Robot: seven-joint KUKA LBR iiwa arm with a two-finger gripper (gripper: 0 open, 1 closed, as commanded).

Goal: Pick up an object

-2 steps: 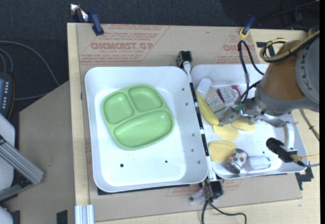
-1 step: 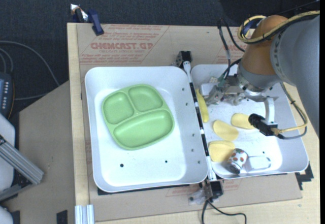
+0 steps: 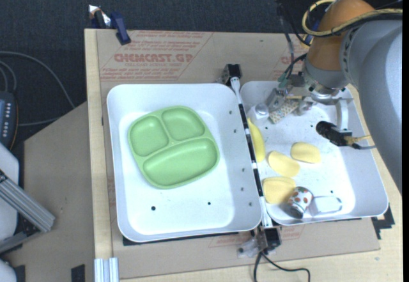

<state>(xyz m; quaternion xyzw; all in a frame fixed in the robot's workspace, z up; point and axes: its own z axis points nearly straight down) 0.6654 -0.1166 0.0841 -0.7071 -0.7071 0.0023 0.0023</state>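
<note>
The right white bin (image 3: 364, 188) holds several yellow items. A long banana-like piece (image 3: 255, 140) lies along its left wall. Oval yellow lumps sit at mid-bin (image 3: 306, 152), just left of that (image 3: 282, 163), and nearer the front (image 3: 277, 189). A small round silver and brown object (image 3: 299, 201) lies at the front beside a flat white piece (image 3: 328, 204). My gripper (image 3: 282, 105) is low over the far left corner of this bin, above a speckled pale patch. It is apart from the yellow pieces, and I see nothing held.
The left white bin (image 3: 128, 210) holds a green divided plate (image 3: 172, 145) at its middle. A black clip (image 3: 231, 72) sits at the far end of the seam between the bins. The bulky grey arm (image 3: 377, 63) covers the right bin's far right side.
</note>
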